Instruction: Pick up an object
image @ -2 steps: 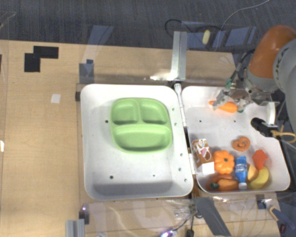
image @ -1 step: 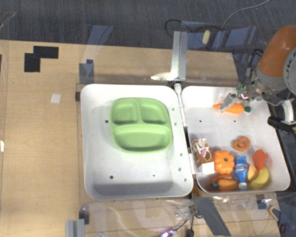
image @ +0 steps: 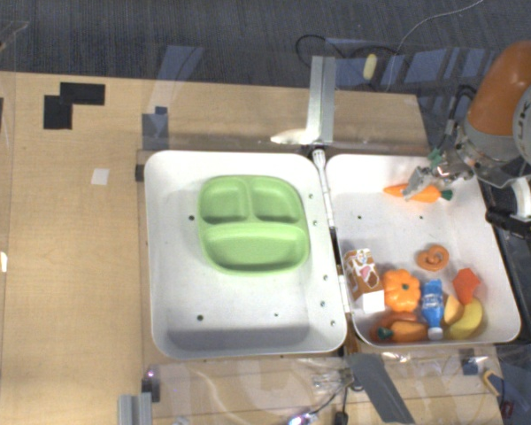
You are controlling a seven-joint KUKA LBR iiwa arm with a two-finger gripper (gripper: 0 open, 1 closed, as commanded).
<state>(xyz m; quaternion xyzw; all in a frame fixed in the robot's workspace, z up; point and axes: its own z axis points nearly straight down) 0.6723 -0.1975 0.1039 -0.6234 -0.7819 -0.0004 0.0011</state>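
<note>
Because the gripper (image: 422,182) sits low over the orange carrot (image: 409,191) in the upper part of the right bin (image: 504,264), that toy is the likely target. It lies flat on the bin floor, its length running left to right across the frame, pointed end toward the left and green tip (image: 444,193) toward the right, well apart from the heap of toys at the lower right. The metal fingertips overlap the middle of the carrot, but the view is too small and blurred to tell how far apart they stand or whether they have it.

As a moulded plastic play food it is probably light, hollow and stiff, with a smooth, somewhat slippery skin. Its taper matters: a pinch near the thin end would likely squirt it out sideways, so the thick middle, squeezed across the narrow width, looks the safest place to take hold. It seems unlikely to break.

Left of centre, the other bin (image: 173,326) bears a green divided plate (image: 252,222).
</note>
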